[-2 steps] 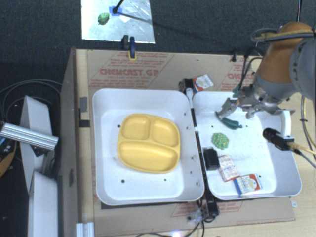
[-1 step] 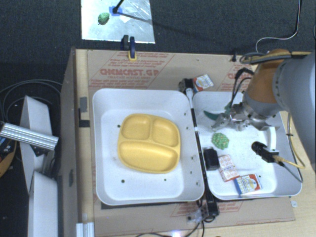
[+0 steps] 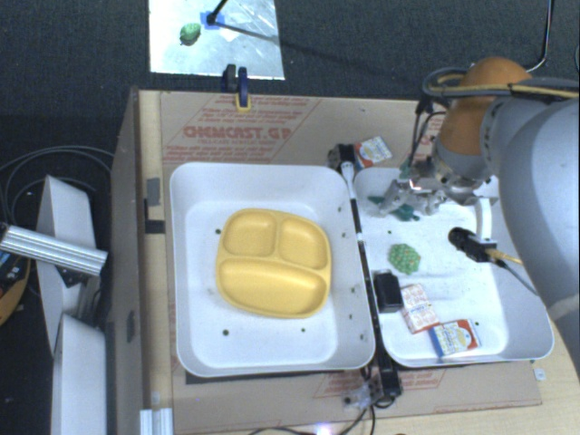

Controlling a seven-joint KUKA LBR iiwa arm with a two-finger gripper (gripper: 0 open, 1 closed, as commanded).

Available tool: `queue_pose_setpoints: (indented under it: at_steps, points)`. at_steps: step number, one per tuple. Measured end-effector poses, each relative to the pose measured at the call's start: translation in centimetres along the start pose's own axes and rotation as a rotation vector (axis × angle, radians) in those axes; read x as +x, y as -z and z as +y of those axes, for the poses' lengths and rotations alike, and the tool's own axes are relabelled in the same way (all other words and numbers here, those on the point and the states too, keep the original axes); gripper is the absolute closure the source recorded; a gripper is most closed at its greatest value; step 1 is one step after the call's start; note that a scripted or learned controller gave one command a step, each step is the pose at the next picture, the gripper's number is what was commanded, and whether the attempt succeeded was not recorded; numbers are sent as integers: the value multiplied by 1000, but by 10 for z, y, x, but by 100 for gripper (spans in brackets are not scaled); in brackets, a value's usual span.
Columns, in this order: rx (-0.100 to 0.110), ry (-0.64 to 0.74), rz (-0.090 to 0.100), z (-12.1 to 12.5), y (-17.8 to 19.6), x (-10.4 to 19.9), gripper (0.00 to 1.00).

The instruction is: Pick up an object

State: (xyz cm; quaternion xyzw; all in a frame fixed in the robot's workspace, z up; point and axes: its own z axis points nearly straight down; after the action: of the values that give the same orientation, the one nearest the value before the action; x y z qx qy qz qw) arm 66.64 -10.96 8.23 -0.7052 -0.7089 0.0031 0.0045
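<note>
Green knobbly ball (image 3: pixel 405 258), loose on the bare floor of the right bin (image 3: pixel 458 284), on the camera side of the gripper (image 3: pixel 410 196): near it, not under it, not touching. Clear floor all round, nothing leaning on it, so judged the simplest pick, with room for a straight descent once shifted toward the camera. Gripper poised low over the far end of that same bin, probably because the small, pinchable goods sit there. Cannot tell how far open; nothing seen held in it. Just beside the gripper, on its divider side, a small teal thing (image 3: pixel 395 212), too blurred to name; touching or apart, cannot say. Possibly the nearer target, though harder to judge than the ball. Farther toward the camera than the ball, two flat packets (image 3: pixel 419 308), lying face up and probably awkward to pinch. Against the divider, a black block (image 3: pixel 388 290), also on the camera side of the gripper. Well apart across the divider, a yellow divided plate (image 3: pixel 272 263), flat in the middle of the left bin (image 3: pixel 195 243), likely too broad for a two-finger grasp.
</note>
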Motion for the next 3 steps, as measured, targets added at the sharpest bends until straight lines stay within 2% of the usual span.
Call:
queue_pose_setpoints:
  at_steps: [1,2,3]
  points:
    - [2,5,-1,0,10,0,100]
    - [-17,0,-2,-16,104,59,100]
    - [-14,1,-1,-47,142,99,100]
